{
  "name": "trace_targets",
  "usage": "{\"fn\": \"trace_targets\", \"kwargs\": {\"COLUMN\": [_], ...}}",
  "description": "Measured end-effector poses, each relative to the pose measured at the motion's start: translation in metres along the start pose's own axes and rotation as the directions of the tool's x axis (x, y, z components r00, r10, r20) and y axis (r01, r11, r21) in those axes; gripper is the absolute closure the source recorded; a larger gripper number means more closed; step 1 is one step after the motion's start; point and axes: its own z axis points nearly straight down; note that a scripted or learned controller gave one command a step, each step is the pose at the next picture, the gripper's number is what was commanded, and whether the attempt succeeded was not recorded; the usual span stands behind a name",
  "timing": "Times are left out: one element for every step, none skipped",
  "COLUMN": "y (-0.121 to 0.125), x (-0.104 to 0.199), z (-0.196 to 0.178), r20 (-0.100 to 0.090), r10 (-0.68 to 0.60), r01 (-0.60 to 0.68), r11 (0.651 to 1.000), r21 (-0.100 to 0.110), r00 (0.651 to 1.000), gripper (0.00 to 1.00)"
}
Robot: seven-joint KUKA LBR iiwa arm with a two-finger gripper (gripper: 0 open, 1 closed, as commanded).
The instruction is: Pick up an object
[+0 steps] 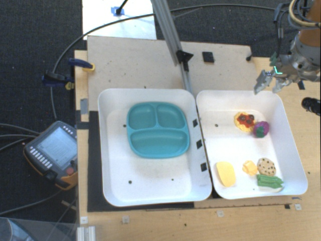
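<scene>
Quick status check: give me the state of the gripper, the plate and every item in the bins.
gripper: open, holding nothing, above right bin's far rim
teal plate: flat in left bin, nothing on it
pasta piece: touching purple piece
yellow piece: lying alone
cookie: beside green beans

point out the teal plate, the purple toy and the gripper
teal plate (173,148), camera view, on the bare floor of its large lower compartment
purple toy (261,129), camera view, on the middle of its body
gripper (269,83), camera view, midway between its two fingertips, above the right bin's far rim
</scene>
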Motion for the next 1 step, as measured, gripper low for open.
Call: {"fn": "trace_targets", "kwargs": {"y": [0.0008], "x": [0.0001], "z": [-0.0019], "r20": [0.001], "r10": [-0.001], "r01": [0.001], "r11": [1.0], "r21": [-0.004], "r00": [1.0], "gripper": [0.0]}}
